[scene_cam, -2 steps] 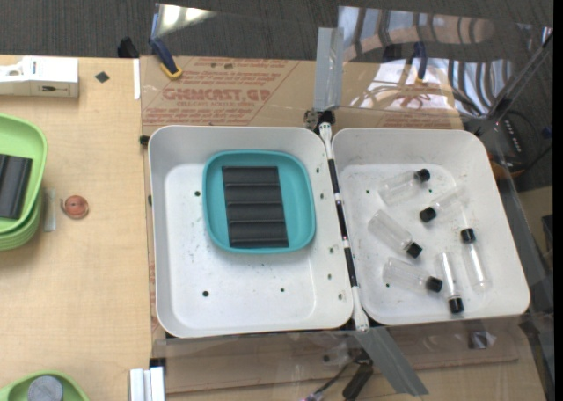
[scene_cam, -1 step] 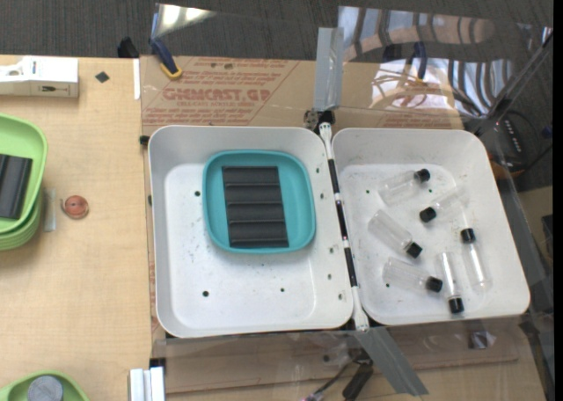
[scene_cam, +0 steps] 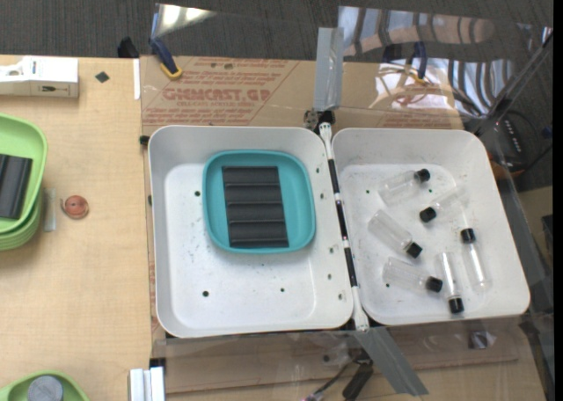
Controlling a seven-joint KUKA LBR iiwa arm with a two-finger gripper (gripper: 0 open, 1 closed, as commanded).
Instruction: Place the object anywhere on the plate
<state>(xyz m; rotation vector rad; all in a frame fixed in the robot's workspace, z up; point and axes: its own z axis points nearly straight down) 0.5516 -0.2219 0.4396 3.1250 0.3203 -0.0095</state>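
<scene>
Teal against white was what I had to aim for: the plate [scene_cam: 259, 202] sat in the left bin [scene_cam: 176, 241], toward its far edge and roughly centred between the side walls, with a dark ribbed insert [scene_cam: 256, 206] lying flat in its hollow. On that plate I saw nothing else, so I judged the task as not yet begun in any way that counted. The objects to choose from were all in the right bin [scene_cam: 493, 215]: a scatter of clear vials with black caps [scene_cam: 428, 241], some near the far wall, some along the right side, and a few toward the near edge, several lying close together or crossing, though the clear plastic made it hard for me to tell exactly which were touching. None of them lay across the hinge strip [scene_cam: 339, 215] between the two bins. As for the pincer, I could not tell how wide it stood or whether it had hold of anything. What was left, by my reckoning, was the whole job: pick one vial out of the right bin, carry it over the divide, and set it down anywhere on the teal plate. The vial [scene_cam: 470, 254] lying by itself near the right wall looked to me the easiest to take cleanly.
</scene>
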